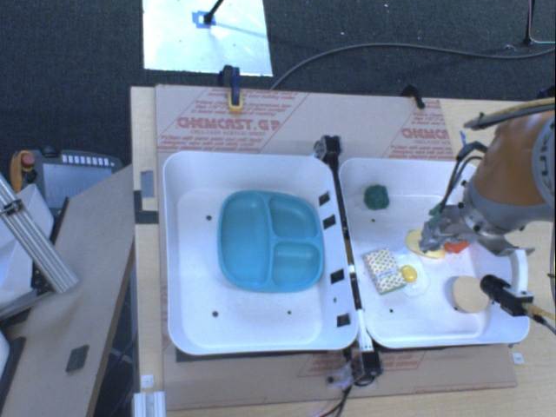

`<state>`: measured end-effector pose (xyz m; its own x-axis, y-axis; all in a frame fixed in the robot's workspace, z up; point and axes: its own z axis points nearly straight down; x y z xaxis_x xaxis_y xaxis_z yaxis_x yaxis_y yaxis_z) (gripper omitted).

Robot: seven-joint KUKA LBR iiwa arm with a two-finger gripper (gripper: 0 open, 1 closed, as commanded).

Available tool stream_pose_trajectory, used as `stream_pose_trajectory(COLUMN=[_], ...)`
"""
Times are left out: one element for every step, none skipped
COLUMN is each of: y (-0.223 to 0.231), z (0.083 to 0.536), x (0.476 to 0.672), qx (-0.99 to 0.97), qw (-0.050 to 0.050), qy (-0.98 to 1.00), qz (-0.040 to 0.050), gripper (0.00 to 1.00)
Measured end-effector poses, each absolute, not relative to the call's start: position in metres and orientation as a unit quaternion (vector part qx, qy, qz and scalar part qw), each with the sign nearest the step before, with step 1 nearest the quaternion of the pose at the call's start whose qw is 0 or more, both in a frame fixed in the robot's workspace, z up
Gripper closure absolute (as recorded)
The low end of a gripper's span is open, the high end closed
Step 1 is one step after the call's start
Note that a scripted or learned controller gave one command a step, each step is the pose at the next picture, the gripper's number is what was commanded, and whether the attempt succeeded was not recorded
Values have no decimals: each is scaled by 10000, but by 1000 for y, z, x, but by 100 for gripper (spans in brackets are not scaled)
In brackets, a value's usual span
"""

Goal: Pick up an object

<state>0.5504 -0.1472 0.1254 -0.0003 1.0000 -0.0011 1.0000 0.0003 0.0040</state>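
Your gripper point(432, 243) is hanging low in the right bin point(391, 333), right over a yellow and red toy point(439, 248). I cannot tell if it is gripping anything. Go straight down and squeeze slowly. The checked block point(382, 269) is sitting just beside it, and the tan disc point(467, 294) is near too, so do not bump them. The green ball point(376, 197) is farther back.

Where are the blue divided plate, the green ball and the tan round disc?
blue divided plate point(269, 240), camera view, centre ridge.
green ball point(376, 197), camera view, top.
tan round disc point(467, 294), camera view, flat face.
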Motion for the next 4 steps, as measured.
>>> stream_pose_trajectory(y=[-140,-138,-138,-86], z=[184,249,301,285], x=[546,548,549,551], qx=[7056,7054,7054,7041], qw=[30,40,30,7], qy=[7086,7087,7088,7101], qz=[20,25,17,11], gripper=[100,100,100,100])
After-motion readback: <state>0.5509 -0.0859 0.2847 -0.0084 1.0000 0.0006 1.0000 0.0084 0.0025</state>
